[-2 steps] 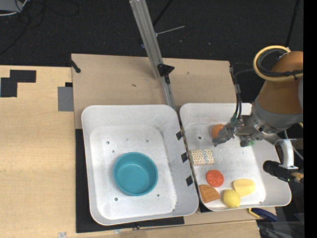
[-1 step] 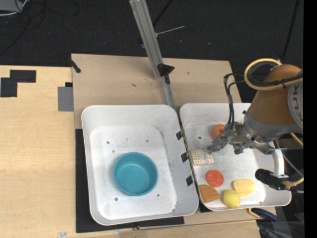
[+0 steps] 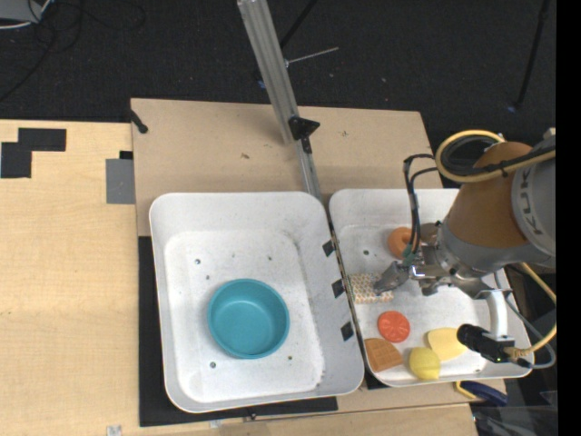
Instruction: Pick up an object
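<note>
Two bins (image 3: 182, 216); gripper (image 3: 392, 280) near right bin's (image 3: 363, 207) left wall

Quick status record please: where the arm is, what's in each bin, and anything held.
arm: over the right bin, reaching in from the right
gripper: low, above a tan mesh piece
held: nothing visibly
left bin: teal bowl
right bin: orange ball, red disc, brown wedge, yellow ball, pale yellow piece
</note>
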Robot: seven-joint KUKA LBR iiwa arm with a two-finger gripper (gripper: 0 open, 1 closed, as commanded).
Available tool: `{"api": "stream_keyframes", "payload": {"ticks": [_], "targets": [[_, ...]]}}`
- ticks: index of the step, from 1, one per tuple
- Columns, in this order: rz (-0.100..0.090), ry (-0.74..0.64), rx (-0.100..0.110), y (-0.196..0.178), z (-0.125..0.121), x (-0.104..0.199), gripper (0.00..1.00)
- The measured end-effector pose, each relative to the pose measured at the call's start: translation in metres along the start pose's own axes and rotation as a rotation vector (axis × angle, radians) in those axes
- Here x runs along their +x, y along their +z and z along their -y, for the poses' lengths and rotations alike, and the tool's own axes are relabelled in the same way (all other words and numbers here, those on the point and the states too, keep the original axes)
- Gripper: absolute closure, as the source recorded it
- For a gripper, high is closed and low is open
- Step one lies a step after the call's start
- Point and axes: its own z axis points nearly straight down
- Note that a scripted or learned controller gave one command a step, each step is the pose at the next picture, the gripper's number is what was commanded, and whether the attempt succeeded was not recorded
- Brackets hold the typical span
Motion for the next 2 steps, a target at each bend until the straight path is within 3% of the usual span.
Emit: {"api": "stream_keyframes", "payload": {"ticks": [1,2], "targets": [[-0.001,-0.002,-0.008,0.033,-0.002,0.001,0.00],[0.001,0.000,-0.012,0.021,-0.003,0.000,1.00]]}}
